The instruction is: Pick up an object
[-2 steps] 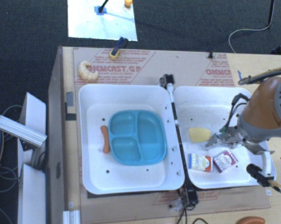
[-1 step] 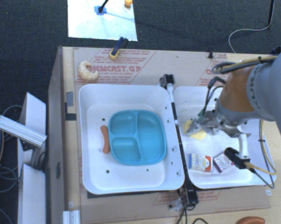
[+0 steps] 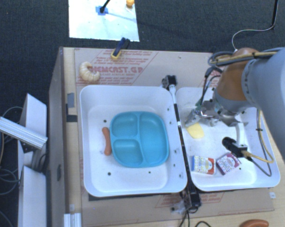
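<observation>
Dark carpet surrounds the bench. Over the right bin (image 3: 255, 176), the gripper (image 3: 199, 113) hangs just above a yellow piece (image 3: 195, 130); jaw spacing is unclear. That flat, possibly slick piece could slide away.

Two bins are set side by side on the table (image 3: 133, 63). In the left bin (image 3: 92, 174), a divided plate (image 3: 139, 139) is placed at the middle, and a sausage (image 3: 106, 141) is laid just beside its left edge. In the right bin (image 3: 260, 178), a lump (image 3: 196, 130) is found near the far left, below the claw (image 3: 204, 113). Two packets, one (image 3: 202, 164) left of the other (image 3: 228, 162), are seen side by side toward the near edge. On the table behind the left bin, a curled piece (image 3: 89, 72) is placed.
</observation>
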`<state>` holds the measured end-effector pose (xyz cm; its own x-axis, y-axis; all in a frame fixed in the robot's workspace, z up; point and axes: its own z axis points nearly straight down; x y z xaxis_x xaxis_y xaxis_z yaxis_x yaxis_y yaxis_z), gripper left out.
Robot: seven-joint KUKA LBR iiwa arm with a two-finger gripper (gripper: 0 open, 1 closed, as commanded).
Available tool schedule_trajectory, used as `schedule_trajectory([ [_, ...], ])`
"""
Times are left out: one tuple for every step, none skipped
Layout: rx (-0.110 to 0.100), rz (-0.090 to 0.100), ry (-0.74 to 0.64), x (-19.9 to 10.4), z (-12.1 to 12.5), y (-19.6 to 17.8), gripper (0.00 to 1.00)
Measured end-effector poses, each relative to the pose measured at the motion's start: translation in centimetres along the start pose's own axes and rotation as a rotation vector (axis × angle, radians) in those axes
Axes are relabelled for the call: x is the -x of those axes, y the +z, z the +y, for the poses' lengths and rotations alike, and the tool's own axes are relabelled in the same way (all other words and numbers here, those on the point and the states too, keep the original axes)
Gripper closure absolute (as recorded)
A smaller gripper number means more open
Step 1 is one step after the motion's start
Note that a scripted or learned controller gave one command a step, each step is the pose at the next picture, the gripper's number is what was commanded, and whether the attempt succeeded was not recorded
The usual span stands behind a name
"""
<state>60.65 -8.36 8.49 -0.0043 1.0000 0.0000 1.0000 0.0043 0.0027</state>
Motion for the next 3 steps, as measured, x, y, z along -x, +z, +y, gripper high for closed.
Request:
schedule_trajectory([
  [0.003, 0.000, -0.002, 0.0, 0.1, -1.1, 1.00],
  [0.003, 0.000, -0.002, 0.0, 0.1, -1.1, 0.00],
  [0.005, 0.001, -0.004, 0.0, 0.2, -2.2, 1.00],
])
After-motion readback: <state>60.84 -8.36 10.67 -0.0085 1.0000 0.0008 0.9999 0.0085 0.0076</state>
